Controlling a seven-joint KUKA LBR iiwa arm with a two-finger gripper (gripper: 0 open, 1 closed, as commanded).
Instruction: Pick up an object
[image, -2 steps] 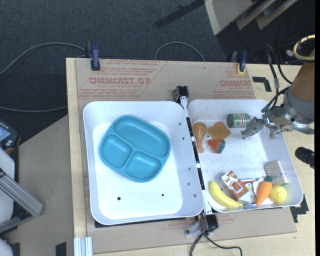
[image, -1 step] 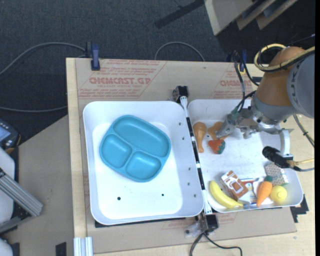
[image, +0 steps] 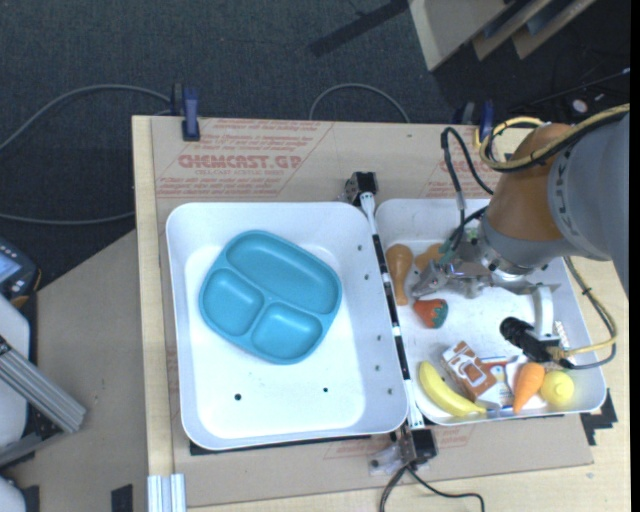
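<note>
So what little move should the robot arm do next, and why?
Probably lower the gripper a little onto the red tomato-like toy. The gripper hangs just above it in the right bin, with a brown pear-shaped toy close on the left, so a short straight drop looks best.

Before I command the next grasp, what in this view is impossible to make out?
- Pincer: finger state unreadable, blurred against the arm's own body.
- Small red round object: identity unclear, too small.
- Right white bin's far side: covered by the grey arm.
</note>
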